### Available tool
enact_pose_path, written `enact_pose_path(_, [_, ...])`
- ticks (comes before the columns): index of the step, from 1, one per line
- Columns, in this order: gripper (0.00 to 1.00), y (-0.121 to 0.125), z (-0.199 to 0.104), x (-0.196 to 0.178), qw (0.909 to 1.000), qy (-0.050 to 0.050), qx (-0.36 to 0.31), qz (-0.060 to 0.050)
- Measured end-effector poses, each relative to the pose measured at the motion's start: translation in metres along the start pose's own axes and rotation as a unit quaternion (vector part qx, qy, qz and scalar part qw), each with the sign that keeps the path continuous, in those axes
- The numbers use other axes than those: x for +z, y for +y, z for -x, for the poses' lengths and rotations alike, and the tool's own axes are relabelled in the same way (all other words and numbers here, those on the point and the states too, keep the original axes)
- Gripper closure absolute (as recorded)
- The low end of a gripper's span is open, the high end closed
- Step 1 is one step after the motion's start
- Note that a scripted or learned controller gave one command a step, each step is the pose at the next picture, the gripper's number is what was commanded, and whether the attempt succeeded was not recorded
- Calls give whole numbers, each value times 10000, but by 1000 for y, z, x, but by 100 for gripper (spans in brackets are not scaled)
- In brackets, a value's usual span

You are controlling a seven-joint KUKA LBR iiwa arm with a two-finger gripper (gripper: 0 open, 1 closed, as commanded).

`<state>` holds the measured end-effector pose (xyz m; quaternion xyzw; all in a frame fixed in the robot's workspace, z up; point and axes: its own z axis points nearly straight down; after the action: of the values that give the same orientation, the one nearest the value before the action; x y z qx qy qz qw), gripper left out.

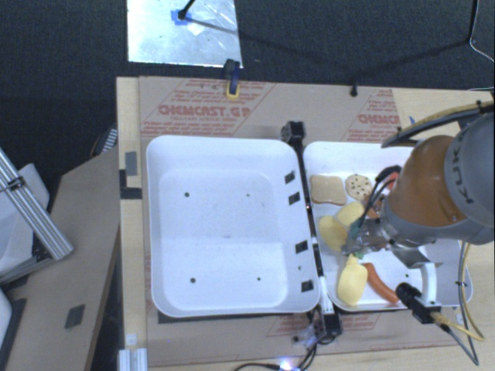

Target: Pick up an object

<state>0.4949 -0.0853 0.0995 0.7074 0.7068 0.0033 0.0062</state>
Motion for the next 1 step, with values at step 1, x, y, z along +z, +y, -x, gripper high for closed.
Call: enact_pose_path(1, [100,60,-64,-90,10000,29,-67,1])
